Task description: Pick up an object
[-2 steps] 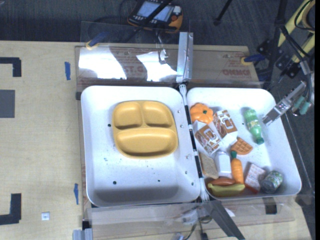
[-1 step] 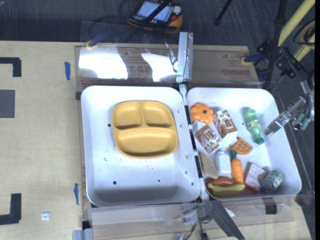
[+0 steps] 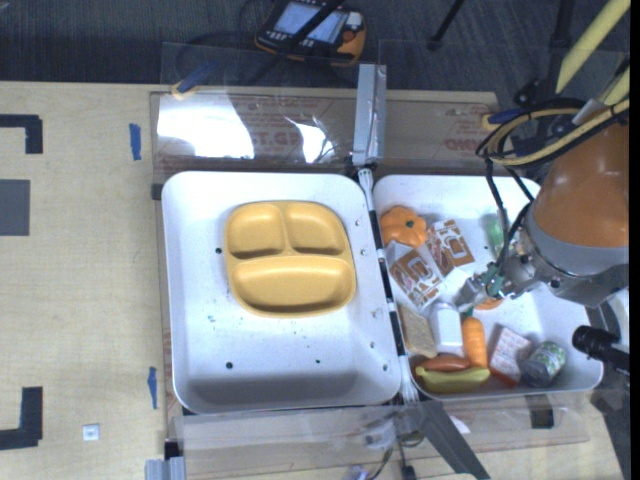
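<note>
Best to lower the pincer (image 3: 487, 290) slowly and straight onto one thing, perhaps the carrot (image 3: 474, 342) just below it, avoiding neighbours. Cannot tell whether clenched or released. Right bin (image 3: 560, 393): carrot, small pumpkin (image 3: 404, 225), printed packets (image 3: 430, 258), banana (image 3: 452, 376), grey can (image 3: 544, 361). Left bin (image 3: 190, 268): yellow divided tray (image 3: 291, 257).

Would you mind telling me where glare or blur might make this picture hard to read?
In the camera view, bright glare washes out the clear plastic panel behind the left white bin; the same view shows the yellow divided tray evenly lit and sharp; the gripper over the right white bin looks small and cluttered, so its state is unclear.
</note>
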{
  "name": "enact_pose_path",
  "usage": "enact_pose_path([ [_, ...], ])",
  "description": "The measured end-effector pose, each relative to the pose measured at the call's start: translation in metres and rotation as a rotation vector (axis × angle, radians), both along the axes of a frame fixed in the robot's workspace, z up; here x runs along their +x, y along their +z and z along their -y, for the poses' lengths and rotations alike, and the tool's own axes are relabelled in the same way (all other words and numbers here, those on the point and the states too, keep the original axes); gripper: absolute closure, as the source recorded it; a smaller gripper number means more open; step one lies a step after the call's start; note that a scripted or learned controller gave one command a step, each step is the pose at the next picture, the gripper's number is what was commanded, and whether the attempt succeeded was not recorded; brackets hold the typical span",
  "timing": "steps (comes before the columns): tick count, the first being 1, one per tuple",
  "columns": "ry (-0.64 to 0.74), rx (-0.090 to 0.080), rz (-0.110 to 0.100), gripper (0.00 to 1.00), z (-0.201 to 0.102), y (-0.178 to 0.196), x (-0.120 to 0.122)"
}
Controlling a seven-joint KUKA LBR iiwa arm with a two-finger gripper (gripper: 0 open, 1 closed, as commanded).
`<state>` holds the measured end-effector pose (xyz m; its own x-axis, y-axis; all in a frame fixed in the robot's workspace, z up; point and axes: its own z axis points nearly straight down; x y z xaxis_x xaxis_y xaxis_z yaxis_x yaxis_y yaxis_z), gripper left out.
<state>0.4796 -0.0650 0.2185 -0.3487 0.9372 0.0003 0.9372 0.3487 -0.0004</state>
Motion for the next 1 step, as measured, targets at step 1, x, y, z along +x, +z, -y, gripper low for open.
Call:
enact_pose_path([
  [1, -0.195, -0.001, 0.002, 1.00, -0.0227, 0.0253, 0.0546],
])
